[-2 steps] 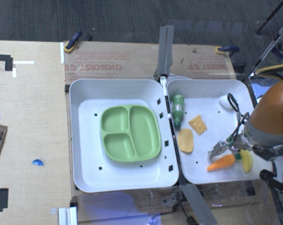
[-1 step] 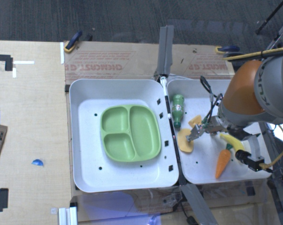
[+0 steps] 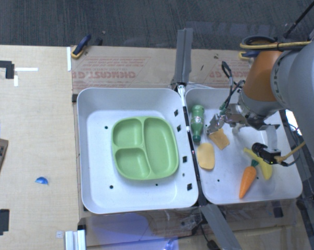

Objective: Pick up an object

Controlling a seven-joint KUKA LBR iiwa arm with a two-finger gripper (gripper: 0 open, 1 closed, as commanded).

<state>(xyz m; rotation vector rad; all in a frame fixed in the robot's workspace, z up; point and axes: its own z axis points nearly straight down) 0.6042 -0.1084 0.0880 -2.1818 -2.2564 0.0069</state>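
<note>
My gripper (image 3: 223, 125) hangs low over the upper left part of the right bin (image 3: 281, 191). It is right above a tan wedge-shaped piece (image 3: 220, 139), and I cannot tell whether it touches it. A green bottle (image 3: 197, 121) lies just left of the gripper against the bin's left wall. Below the wedge rests a yellow oval piece (image 3: 206, 156). An orange carrot (image 3: 247, 180) and a yellow banana-like item (image 3: 261, 164) lie toward the bin's front right.
The left bin (image 3: 94, 139) holds a green three-part plate (image 3: 145, 147). A grey divider post (image 3: 183, 56) stands between the bins at the back. The arm's orange band (image 3: 261, 77) and cables sit over the right bin's back edge.
</note>
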